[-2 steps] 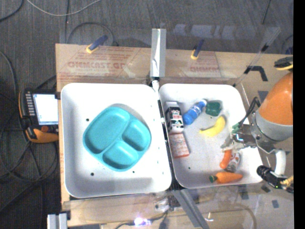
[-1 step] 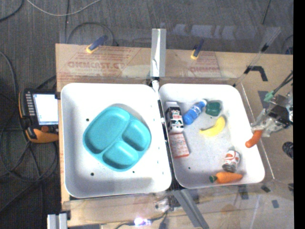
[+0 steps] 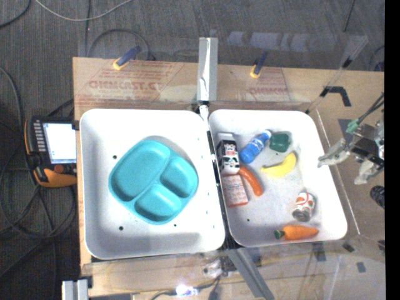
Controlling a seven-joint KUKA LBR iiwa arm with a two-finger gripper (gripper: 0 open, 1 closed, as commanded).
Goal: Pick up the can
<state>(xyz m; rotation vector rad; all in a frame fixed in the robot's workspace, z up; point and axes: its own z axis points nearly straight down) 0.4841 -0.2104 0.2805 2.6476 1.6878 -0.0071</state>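
Observation:
The can (image 3: 304,206), white with red markings, lies tilted in the front right part of the right bin (image 3: 325,136). Just in front of it rests an orange carrot (image 3: 297,232). My gripper (image 3: 345,167) hangs over the bench just outside the right bin's right wall, up and to the right of the can and well apart from it. Its two pale fingers (image 3: 331,157) are spread open with nothing between them.
The right bin also holds a banana (image 3: 281,165), a blue bottle (image 3: 255,146), a green object (image 3: 280,141), a red-orange sausage-shaped item (image 3: 250,181), a black-and-white carton (image 3: 228,155) and a red-and-white box (image 3: 235,190). In the left bin (image 3: 94,217) lies a teal divided plate (image 3: 154,179).

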